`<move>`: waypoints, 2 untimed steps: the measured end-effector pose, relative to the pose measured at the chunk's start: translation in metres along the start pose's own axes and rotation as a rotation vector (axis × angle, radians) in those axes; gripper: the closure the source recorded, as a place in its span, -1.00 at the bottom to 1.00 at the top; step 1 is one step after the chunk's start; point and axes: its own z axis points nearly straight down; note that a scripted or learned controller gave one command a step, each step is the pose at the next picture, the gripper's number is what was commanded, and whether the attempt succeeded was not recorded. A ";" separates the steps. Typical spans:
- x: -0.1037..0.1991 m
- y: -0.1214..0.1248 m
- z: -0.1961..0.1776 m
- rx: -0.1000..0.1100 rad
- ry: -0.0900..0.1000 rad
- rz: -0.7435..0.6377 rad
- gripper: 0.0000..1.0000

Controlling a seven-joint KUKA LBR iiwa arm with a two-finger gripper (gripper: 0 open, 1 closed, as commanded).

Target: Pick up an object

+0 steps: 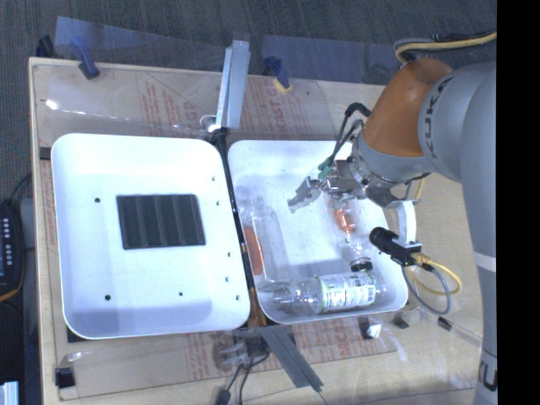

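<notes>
On my left, the left bin (pixel 76 226) has a dark ribbed panel (pixel 160 221) in its floor. In the right bin (pixel 278 163) I see a clear bottle (pixel 257 239) along the left wall and a labelled bottle (pixel 333 294) lying by the near wall. The gripper (pixel 325 188) hangs over this bin's middle; I cannot tell its opening or any hold.

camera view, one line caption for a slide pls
KUKA arm's gripper hangs over the right bin, which holds clear plastic bottles; the left bin shows a dark ribbed panel.
</notes>
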 end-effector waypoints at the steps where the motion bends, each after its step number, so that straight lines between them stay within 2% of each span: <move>1: -0.034 -0.002 -0.022 -0.003 0.001 -0.031 -1.00; 2: -0.034 0.037 0.008 -0.002 0.001 -0.064 -1.00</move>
